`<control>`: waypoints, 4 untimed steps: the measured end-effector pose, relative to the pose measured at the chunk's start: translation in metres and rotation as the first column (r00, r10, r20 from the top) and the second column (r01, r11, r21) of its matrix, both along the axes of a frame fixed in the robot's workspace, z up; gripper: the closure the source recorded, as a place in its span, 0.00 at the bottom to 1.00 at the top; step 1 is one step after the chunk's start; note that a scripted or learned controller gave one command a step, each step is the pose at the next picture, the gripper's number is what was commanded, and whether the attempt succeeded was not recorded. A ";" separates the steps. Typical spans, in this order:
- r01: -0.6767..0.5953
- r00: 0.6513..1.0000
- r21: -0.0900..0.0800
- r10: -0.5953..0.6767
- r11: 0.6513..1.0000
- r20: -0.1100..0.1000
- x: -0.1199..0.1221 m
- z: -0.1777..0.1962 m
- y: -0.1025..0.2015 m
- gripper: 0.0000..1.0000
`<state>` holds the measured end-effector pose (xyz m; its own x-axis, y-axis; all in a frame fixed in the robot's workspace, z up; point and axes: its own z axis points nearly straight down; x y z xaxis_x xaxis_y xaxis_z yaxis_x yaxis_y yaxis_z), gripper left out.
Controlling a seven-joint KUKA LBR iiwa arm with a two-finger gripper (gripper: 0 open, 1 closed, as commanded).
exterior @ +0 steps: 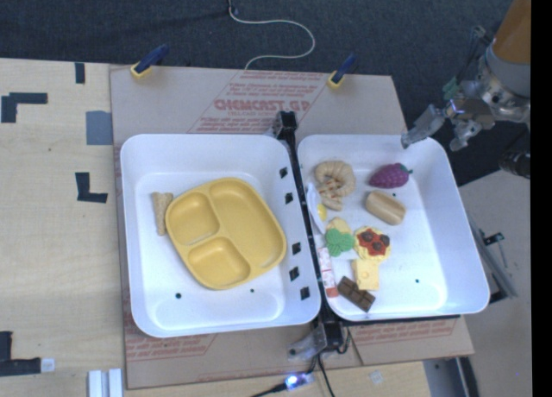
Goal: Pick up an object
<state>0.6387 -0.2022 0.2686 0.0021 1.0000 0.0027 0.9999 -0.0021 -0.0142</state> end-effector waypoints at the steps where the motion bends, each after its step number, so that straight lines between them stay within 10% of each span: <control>1: -0.004 1.000 -0.003 0.004 1.000 0.013 0.002 0.009 0.001 0.00; 4: -0.005 1.000 -0.003 0.005 1.000 0.009 0.016 -0.134 -0.004 0.00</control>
